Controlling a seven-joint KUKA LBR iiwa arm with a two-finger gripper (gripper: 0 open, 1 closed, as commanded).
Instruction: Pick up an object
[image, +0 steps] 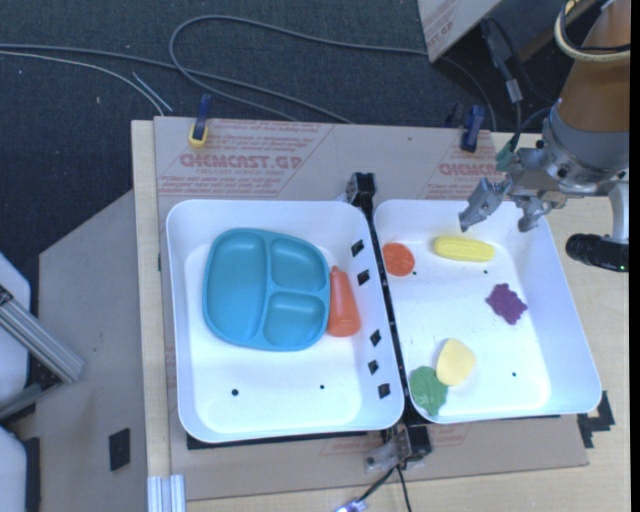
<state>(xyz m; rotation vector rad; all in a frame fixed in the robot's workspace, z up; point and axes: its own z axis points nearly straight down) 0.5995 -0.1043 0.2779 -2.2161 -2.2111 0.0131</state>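
So you've got the yellow corn (463, 248) lying flat near the far edge of the right bin (560, 330), nothing touching it. Gripper (503, 211) hangs just above that far edge, fingers spread apart, nothing between them. Orange ball (399, 259) sits left of the corn, purple piece (506, 302) by the right wall. Near-left corner: yellow piece (456, 361) touching green piece (427, 388). Left bin (200, 400) has the blue tray (266, 289) and carrot (342, 303).

I've got the arm (600, 70) cut off at the top and right edges, so I can't see past its orange band. The green piece (428, 390) sits partly under the pale yellow piece (456, 361), its full shape hidden from me.
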